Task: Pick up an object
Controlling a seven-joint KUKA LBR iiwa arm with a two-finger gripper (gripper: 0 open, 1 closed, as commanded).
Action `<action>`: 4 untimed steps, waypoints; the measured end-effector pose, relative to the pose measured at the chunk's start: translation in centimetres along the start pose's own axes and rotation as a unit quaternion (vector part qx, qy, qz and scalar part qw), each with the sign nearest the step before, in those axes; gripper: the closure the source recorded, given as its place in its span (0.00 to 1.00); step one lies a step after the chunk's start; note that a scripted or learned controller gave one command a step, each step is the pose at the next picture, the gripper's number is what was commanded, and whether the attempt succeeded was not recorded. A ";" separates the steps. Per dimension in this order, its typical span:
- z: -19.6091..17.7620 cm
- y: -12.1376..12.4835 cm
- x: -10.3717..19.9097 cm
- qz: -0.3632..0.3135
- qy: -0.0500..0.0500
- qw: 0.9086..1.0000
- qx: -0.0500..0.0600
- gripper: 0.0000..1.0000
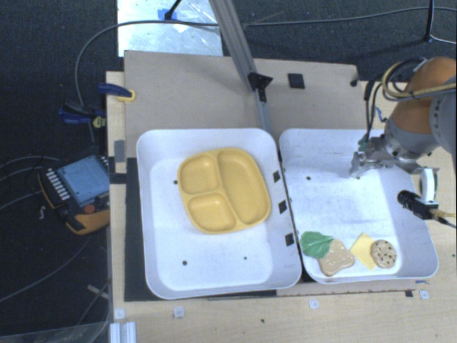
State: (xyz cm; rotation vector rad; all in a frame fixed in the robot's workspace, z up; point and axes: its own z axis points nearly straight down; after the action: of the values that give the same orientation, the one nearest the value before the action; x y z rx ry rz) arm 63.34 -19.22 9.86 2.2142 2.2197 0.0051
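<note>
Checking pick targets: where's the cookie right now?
The cookie lies in the right bin, near its front right corner, touching the yellow cheese slice.

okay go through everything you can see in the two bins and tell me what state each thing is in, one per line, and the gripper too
yellow divided plate: right way up in the left bin, nothing in its three compartments.
green leaf piece: flat in the right bin, touching the bread slice.
bread slice: flat, near the front wall.
cheese slice: flat, partly under the cookie.
cookie: flat, on the cheese slice's edge.
gripper: above the right bin's back area, holding nothing.
</note>
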 end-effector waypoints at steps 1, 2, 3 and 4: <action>-5.7 0.6 1.0 -0.002 0.000 1.000 0.000 1.00; -11.6 1.3 0.1 -0.002 0.000 1.000 -0.001 1.00; -14.8 1.5 0.1 -0.002 0.000 1.000 0.000 1.00; -15.0 0.4 4.2 -0.003 0.001 1.000 0.003 1.00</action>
State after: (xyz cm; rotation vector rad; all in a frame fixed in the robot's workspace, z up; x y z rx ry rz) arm 63.59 -14.97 24.85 2.2117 2.2291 0.0015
